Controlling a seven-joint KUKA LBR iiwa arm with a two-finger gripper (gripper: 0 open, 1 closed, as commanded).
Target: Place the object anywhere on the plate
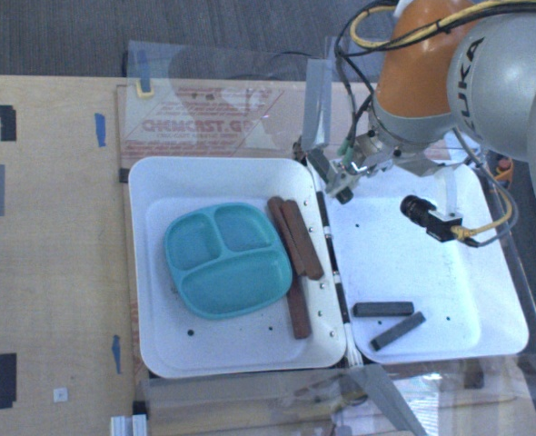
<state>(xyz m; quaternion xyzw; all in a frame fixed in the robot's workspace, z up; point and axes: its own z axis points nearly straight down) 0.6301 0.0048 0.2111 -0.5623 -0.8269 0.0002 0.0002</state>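
A teal divided plate (227, 260) lies in the left bin (159, 184), with nothing on it. Two brown sticks (297, 236) lie side by side against the plate's right rim, and a third brown stick (299, 312) lies just below them. Two dark grey bars (383, 309) (397, 331) rest in the lower part of the right bin (486, 316). My gripper (341, 182) hangs over the top of the divider between the two bins, above and to the right of the brown sticks. Nothing shows in its grasp.
The grey arm with its orange band (422, 53) reaches over the right bin's top. A black wrist module with a yellow cable (429, 216) hangs above the right bin. A clear sheet (204, 121) lies behind the left bin. Wooden bench (50, 271) extends to the left.
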